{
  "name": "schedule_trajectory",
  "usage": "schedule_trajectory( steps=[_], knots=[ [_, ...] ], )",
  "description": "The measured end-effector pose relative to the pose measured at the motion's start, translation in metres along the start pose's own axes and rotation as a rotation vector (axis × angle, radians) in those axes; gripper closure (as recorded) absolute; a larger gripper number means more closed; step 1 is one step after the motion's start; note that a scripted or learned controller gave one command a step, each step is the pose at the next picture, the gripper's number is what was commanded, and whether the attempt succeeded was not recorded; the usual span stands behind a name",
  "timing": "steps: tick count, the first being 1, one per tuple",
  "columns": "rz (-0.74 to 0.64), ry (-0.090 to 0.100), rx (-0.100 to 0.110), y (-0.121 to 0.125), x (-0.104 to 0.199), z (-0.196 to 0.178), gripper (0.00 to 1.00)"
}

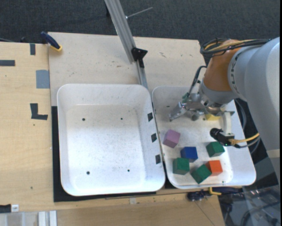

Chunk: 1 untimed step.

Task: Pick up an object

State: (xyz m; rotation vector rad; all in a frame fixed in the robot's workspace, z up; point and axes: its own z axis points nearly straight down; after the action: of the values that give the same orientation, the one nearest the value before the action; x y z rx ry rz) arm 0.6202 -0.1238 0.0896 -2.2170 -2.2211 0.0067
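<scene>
The arm [244, 69] reaches in from the right over the right bin [166, 95], and the gripper [187, 109] hangs above the bin's bare far half; whether it is released or clenched I cannot tell from this angle, and nothing is seen held in it. The left bin [105, 140] sits just beside the right one, their rims touching.

All the blocks lie in the near half of the right bin. They look like small, stiff cubes, probably light foam or wood, with flat matt faces that should not slip; a pinch across two opposite faces ought to hold any of them.

The purple block [171, 138] stands alone, nearest the gripper, with free room on each side, so it seems the easiest to take. The blue block [189, 153] lies just beside a green block [181, 165]. Another green block [201, 173] touches the orange block [215, 166], so their sides are crowded. A third green block [215, 149] sits near the right wall
</scene>
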Motion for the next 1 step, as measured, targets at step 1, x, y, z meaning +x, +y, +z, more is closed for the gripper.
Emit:
schedule_trajectory(
  steps=[1],
  knots=[
    [-0.001, 0.002, -0.002, 0.0007, 0.0012, -0.0118, 1.0]
  ],
)
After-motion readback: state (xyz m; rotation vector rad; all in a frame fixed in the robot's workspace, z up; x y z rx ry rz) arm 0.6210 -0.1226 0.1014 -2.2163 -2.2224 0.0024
